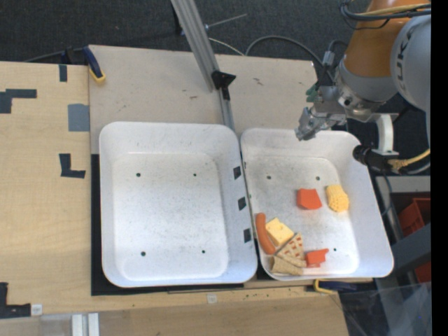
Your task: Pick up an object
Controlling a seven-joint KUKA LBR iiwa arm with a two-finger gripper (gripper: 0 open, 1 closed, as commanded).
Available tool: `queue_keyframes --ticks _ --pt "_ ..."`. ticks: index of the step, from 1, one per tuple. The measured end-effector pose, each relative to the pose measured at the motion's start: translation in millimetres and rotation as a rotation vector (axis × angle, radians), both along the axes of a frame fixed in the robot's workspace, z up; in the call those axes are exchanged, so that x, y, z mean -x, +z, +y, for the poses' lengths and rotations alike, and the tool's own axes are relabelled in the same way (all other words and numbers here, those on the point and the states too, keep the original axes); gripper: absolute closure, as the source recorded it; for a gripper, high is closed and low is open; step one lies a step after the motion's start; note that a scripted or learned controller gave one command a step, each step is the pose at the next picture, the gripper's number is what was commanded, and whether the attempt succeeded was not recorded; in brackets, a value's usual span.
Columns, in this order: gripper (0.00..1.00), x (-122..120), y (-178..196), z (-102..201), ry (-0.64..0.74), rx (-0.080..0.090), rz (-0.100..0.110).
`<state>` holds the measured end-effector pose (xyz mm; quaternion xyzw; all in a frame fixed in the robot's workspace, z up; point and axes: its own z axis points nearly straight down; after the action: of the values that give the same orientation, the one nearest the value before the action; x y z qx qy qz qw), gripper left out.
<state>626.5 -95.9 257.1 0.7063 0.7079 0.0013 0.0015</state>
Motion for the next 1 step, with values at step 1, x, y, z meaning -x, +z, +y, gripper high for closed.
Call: queue_keyframes --ticks 1 --pt "1.00 -0.4 12.5 0.4 -0.001 0.000 0.004"
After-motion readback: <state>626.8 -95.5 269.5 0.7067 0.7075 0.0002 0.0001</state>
